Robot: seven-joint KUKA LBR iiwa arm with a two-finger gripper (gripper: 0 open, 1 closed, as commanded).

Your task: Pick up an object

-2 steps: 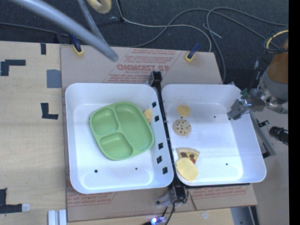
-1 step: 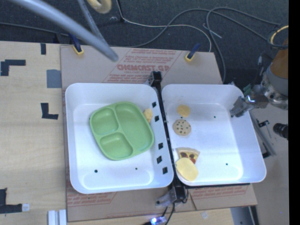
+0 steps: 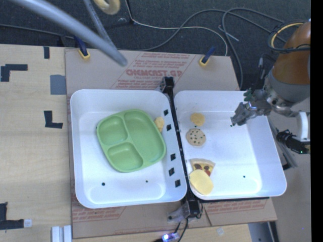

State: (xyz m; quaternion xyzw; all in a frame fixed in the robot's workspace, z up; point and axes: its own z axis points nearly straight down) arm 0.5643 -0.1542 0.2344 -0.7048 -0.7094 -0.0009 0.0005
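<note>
Your gripper [image 3: 240, 117] is hovering over the right bin [image 3: 262, 150], near its far right wall; I cannot tell its state. The cookie [image 3: 196, 136], the nearest pickable thing, is lying to the gripper's left, beside the bin's left wall.

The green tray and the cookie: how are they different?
The green tray is far bigger than the cookie. The tray is light green, roughly rectangular and split into three compartments; the cookie is a tan round disc with dark specks. The tray lies in the left bin; the cookie lies in the right bin. Both lie flat on a white bin floor.
</note>
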